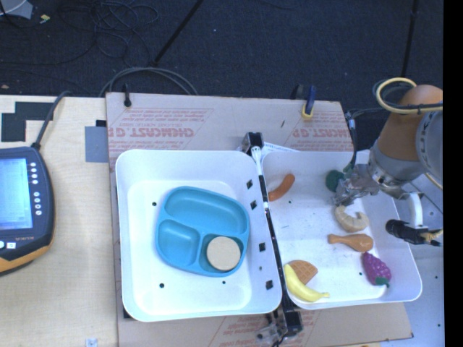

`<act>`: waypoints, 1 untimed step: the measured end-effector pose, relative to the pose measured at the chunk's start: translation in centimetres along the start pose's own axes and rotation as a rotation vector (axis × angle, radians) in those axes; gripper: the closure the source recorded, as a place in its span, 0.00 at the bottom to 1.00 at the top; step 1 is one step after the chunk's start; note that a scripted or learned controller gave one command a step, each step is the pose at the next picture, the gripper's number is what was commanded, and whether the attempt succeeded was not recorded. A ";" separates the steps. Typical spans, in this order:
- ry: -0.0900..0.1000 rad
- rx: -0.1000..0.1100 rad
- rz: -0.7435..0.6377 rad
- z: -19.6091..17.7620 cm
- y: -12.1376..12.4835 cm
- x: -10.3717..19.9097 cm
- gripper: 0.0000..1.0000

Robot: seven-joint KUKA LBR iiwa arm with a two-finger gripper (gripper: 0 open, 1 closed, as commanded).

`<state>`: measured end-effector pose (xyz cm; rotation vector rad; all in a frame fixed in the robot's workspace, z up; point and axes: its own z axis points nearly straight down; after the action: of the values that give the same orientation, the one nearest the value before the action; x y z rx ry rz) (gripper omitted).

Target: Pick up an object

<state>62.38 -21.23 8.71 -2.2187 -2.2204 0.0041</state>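
The two-finger gripper [352, 191] hung low over the far right part of the right white bin [405, 284]; whether its tips were apart or together could not be told, and nothing could be seen held between them. Just below it lay a pale curved croissant-like toy [351, 219], close to the tips, though contact could not be judged. Touching or nearly touching its left side sat a small dark green round object [334, 180]. Further left, near the bin's inner wall, rested an orange-red sausage [281, 186]. Below the pale piece lay a brown chicken drumstick [351, 241], then a purple bunch of grapes [376, 269] toward the near right corner. Well down and left of the gripper, a yellow banana [304, 286] lay against a tan waffle-patterned wedge [303, 270].

Far to the left, the left white bin [137, 280] held a blue compartment tray [200, 228], with a beige round disc [223, 253] in its near right compartment.

Both bins stood on a brown cardboard sheet [217, 125] over a light wooden bench [72, 266]. A teach pendant with a lit screen [22, 201] lay at the bench's left edge. Beyond, black cables [108, 27] trailed across dark carpet.
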 end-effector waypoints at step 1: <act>0.001 0.000 0.000 -0.7 -2.4 0.0 1.00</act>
<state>59.95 -21.22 9.42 -2.2178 -2.2202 0.0038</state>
